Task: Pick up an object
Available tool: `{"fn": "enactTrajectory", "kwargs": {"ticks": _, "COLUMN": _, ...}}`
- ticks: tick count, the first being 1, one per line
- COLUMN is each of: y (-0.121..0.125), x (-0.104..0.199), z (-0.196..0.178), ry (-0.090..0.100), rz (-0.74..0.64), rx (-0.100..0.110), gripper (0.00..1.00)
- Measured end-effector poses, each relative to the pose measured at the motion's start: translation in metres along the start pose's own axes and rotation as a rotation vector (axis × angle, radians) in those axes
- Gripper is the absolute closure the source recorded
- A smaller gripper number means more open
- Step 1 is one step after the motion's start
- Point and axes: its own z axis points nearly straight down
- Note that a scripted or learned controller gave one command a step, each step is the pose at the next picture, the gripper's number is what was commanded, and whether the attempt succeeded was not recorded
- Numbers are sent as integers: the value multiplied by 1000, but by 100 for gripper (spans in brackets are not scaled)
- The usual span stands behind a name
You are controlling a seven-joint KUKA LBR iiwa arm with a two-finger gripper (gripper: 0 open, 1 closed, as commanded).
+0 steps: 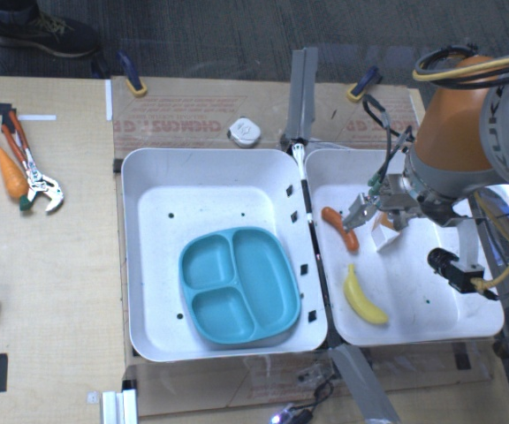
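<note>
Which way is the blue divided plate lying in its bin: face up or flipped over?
Face up. The blue divided plate lies flat in the left bin with its three hollow compartments and raised dividers open to the camera.

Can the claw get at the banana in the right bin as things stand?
Probably yes. The banana lies alone on the right bin's floor, apart from the orange sausage, with nothing over it. The claw hangs just above the sausage, close by.

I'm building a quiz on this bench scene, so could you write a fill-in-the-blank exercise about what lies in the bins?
1. The blue divided plate lies in the ____ bin.
2. The banana lies in the right bin, nearer the camera than the ____ sausage.
3. The plate has ____ compartments.

Missing words: left; orange; three
</note>
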Motion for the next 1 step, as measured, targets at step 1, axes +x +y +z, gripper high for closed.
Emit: {"fn": "enactTrajectory", "kwargs": {"ticks": 1, "y": -59, "x": -33, "z": 67, "ry": 1, "rz": 84, "rx": 1, "gripper": 0}}
